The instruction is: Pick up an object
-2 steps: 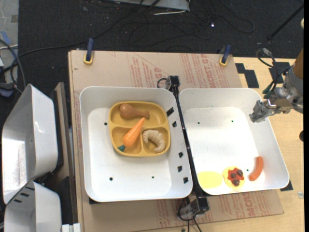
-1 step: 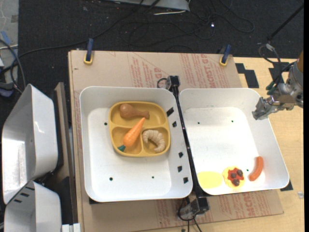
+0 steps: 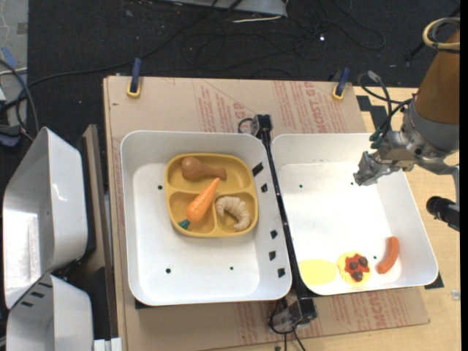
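Note:
My gripper hangs over the upper right part of the right bin, with nothing seen between its fingers. Along that bin's front edge lie a yellow flat piece, a small round piece with red and dark toppings and an orange sausage. The left bin holds a yellow divided plate with a brown drumstick, an orange carrot and a pale shrimp.
The bins meet along a black divider. Yellow clamps pin the cardboard base at the back. A white container stands off the bench at left. Cables lie on the dark floor behind.

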